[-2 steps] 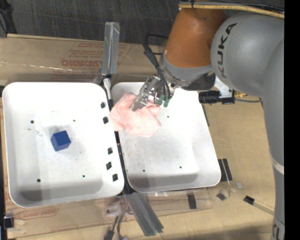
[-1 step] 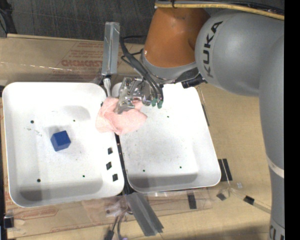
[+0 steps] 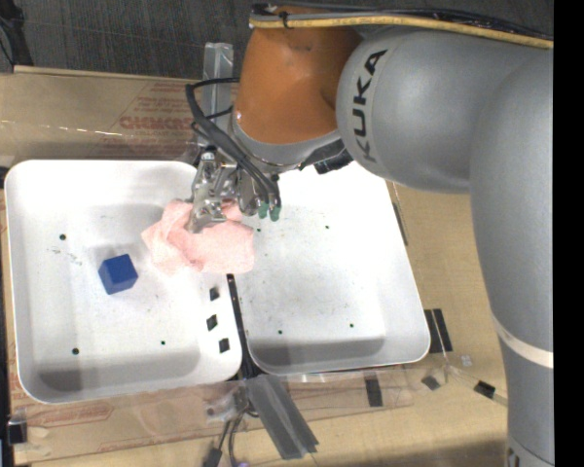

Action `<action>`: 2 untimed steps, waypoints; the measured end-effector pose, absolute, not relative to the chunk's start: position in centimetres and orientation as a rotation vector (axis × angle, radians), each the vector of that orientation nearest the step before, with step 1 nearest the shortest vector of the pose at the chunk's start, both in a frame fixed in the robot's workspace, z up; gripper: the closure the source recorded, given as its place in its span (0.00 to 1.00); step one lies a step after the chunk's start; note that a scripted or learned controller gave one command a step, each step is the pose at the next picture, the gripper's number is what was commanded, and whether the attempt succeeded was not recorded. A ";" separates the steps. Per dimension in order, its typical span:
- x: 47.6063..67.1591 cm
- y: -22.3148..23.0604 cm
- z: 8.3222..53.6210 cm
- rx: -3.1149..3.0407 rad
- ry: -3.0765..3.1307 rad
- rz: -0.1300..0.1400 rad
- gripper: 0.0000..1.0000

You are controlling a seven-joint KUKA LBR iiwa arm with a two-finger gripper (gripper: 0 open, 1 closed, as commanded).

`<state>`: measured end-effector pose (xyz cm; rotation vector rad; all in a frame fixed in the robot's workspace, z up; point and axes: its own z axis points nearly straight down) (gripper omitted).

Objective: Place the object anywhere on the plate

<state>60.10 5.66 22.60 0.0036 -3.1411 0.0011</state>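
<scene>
A small blue cube (image 3: pixel 118 272) sits on the floor of the left bin (image 3: pixel 39 202), left of centre. A pink plate (image 3: pixel 206 244) lies tilted against that bin's right wall, reaching over the divide between the two bins. My gripper (image 3: pixel 214 202) hangs from the orange-banded wrist directly over the plate's upper edge and seems to touch it. The gripper is about a hand's width right of and above the cube. The arm hides the plate's top part.
The right bin (image 3: pixel 370 290) lies beside the left one, partly under the large grey arm (image 3: pixel 448 95). Cardboard covers the bench behind and around both bins. Black brackets (image 3: pixel 214 319) sit along the ridge between the bins.
</scene>
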 end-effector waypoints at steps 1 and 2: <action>58.7 10.6 23.1 0.009 -3.138 0.003 1.00; 58.7 10.6 23.1 0.009 -3.138 0.003 0.00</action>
